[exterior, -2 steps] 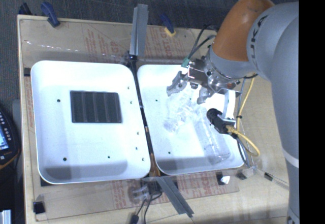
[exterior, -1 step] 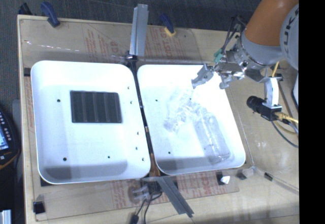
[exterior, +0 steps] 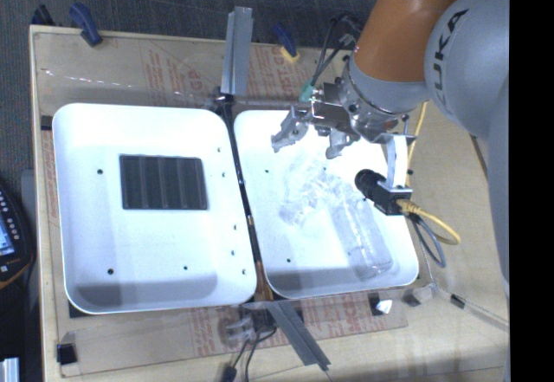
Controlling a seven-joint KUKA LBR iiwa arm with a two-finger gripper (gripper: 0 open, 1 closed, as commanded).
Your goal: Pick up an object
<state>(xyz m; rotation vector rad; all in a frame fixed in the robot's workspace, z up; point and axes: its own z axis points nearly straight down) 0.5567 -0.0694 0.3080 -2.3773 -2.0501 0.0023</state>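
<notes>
My gripper (exterior: 310,139) hangs over the far part of the right bin (exterior: 277,272). Its two fingers are spread apart and open, with nothing between them. Just below it in that bin lies a clear crumpled plastic item (exterior: 305,195). A clear plastic bottle (exterior: 361,236) lies beside that, toward the bin's near right corner. Both are see-through and faint against the white floor. In the left bin (exterior: 78,133) a dark grey ribbed rectangular block (exterior: 163,182) lies flat near the middle.
A metal bar (exterior: 236,51) rises at the back between the two bins, and a divider runs down between them. Blue clamps (exterior: 85,22) hold the board's far edge. Cables and a black connector (exterior: 374,188) hang from the wrist over the right bin's right side.
</notes>
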